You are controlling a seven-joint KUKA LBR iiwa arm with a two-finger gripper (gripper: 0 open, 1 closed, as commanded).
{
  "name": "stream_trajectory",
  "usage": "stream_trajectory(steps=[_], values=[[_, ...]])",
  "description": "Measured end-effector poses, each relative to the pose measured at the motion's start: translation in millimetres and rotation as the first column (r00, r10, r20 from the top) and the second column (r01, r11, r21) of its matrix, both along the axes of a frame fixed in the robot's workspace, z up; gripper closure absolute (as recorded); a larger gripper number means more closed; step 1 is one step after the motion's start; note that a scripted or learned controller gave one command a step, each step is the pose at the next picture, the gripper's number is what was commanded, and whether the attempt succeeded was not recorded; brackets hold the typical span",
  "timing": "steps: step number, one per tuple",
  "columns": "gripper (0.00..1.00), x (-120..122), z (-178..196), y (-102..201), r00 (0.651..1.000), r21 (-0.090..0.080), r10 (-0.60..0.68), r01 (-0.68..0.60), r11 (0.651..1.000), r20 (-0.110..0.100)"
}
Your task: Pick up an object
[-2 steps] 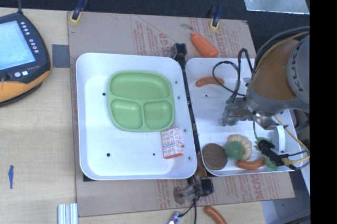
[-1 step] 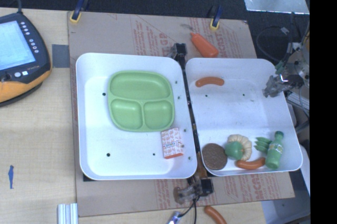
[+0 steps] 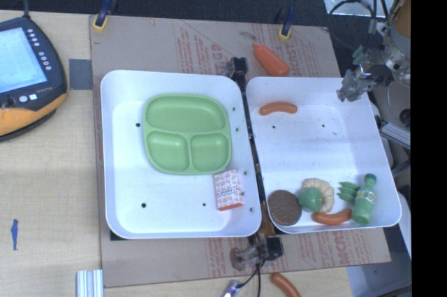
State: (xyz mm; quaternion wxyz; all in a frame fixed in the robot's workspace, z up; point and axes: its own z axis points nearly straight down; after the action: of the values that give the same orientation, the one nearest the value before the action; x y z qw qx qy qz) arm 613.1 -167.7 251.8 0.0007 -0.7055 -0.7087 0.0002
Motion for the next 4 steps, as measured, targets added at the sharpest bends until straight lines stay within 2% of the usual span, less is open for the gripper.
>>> stream_trajectory(steps=[1,2,3,4], values=[[1.00,28,5,69,1.000,0.000,0.000,0.000,1.000,-0.001],[1.00,43,-61,88,1.000,-0.001,0.000,0.000,1.000,-0.003],[0.00,43,-60,88,1.000,-0.001,0.001,-0.001,1.000,-0.003],[0.00,42,-146,71,1.000,-0.001,-0.001,0.001,1.000,-0.004]])
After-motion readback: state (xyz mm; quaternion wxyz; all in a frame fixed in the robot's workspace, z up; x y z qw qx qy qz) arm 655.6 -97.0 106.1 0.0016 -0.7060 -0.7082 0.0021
